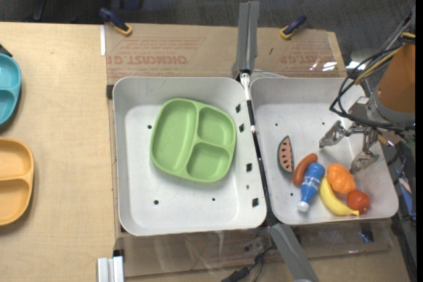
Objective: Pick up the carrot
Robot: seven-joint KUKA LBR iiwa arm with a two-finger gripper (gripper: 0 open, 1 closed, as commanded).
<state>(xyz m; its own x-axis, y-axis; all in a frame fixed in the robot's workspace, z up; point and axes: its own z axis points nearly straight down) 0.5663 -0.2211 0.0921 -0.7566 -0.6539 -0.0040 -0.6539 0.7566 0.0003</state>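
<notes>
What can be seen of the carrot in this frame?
The carrot is a short, orange-red toy piece with a smooth, plastic look and rounded ends. It lies flat and slanted on the floor of the right bin, between the watermelon slice on its left and the blue bottle, whose upper end touches or overlaps it. The gripper hangs open above the bin to its right, apart from it, with nothing between its fingers.

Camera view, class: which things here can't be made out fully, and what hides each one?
- Carrot: its lower end lies under the bottle.
- Banana: partly covered by the orange and tomato.
- Arm: cut off by the right edge.
- Teal plate and orange plate: cut off by the left edge.
</notes>
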